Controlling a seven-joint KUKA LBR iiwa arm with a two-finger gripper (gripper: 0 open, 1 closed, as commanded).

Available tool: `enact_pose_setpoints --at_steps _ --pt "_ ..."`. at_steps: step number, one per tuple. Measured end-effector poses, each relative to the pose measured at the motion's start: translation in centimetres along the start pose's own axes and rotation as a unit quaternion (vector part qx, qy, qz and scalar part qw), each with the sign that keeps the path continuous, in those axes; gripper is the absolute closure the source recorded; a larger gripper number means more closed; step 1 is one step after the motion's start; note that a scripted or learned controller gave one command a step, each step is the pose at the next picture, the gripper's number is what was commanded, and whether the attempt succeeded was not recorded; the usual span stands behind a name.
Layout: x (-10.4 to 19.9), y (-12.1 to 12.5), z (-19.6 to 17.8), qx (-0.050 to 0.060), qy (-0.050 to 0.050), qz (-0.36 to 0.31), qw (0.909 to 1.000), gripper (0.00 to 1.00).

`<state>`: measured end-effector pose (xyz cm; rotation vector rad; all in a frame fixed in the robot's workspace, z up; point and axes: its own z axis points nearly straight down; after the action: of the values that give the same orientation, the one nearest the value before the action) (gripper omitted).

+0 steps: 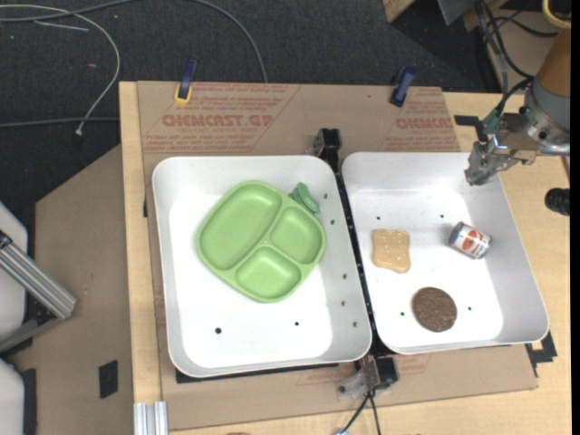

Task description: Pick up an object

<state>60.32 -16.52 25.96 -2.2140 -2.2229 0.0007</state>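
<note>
Nearest you in the right bin, a round brown cookie lies toward the near edge. Beyond it a tan slice of toast sits by the left wall, and a small red-and-white can lies tipped by the right wall; its label is too small to read. In the left bin a green divided plate rests mid-floor. The cardboard at the far edge reads "CHEMCAST GP". The gripper hangs over the right bin's far right corner with nothing in it; you cannot tell its opening.
</note>
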Motion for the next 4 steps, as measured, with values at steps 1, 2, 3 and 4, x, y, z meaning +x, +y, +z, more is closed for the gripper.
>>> enact_pose_setpoints --at_steps 1,2,3,4 --pt "4.3 -1.2 1.0 0.000 0.000 0.000 1.0000 1.00" --pt "8.8 -3.8 1.5 0.000 0.000 0.000 1.0000 1.00" --pt "13.8 -5.1 0.9 0.000 0.001 -0.001 1.0000 1.00" --pt "19.3 -6.3 2.6 0.001 0.001 -0.001 1.0000 1.00"
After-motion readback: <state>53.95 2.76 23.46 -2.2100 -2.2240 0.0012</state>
